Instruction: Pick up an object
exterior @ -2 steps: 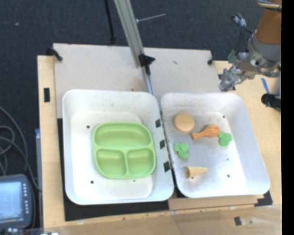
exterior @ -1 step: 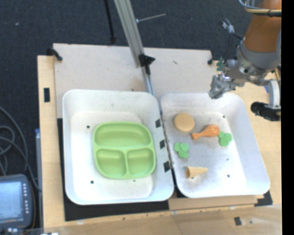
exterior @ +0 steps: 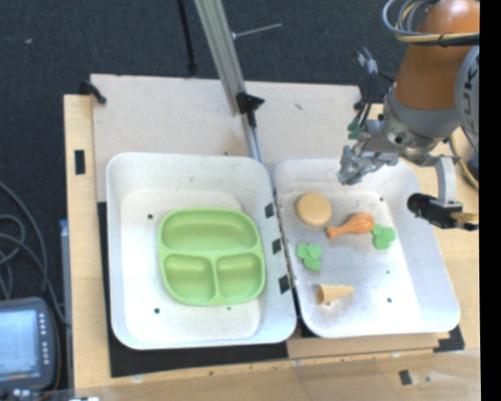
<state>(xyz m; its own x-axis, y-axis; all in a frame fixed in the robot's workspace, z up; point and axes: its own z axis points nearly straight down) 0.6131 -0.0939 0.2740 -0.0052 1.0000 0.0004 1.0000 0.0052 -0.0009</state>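
My gripper (exterior: pixel 351 172) hangs over the far edge of the right bin (exterior: pixel 417 303), with nothing between its fingers. Below it in that bin lie a round tan cookie (exterior: pixel 314 209), an orange drumstick (exterior: pixel 353 225), a green broccoli piece (exterior: pixel 383 237) at the right, a second green broccoli piece (exterior: pixel 309 256) further left, and a tan ice-cream cone (exterior: pixel 333 293) near the front. The cookie sits closest to the gripper, slightly left and forward of it.
The left bin (exterior: pixel 134 182) holds a green divided plate (exterior: pixel 210 256). A slanted metal pole (exterior: pixel 225 57) rises behind the bins, with its clamp near the gap between them. A monitor (exterior: pixel 15 341) sits at the lower left off the bench.
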